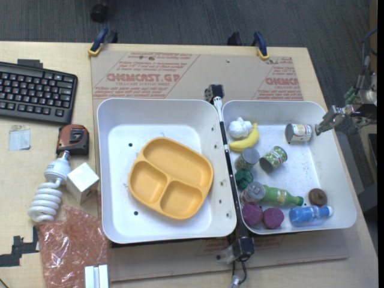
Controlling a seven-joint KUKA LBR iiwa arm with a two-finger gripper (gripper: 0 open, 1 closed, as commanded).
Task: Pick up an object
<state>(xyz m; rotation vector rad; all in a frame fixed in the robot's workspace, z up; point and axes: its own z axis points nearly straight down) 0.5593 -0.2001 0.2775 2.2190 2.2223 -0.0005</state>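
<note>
Yellow tray [171,177] mid-bin, margins all round

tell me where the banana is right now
The banana lies in the right bin, near its upper left corner, close to the divider between the bins. A white toy touches it just above, and a grey cap sits just below.

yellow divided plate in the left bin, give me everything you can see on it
The yellow plate looks like matte plastic with rounded corners: three compartments, one long one on the far side and two smaller ones nearer the camera. It lies flat, right way up, turned askew to the left bin walls, roughly central on the floor. Nothing lies in it or touches it.
</note>
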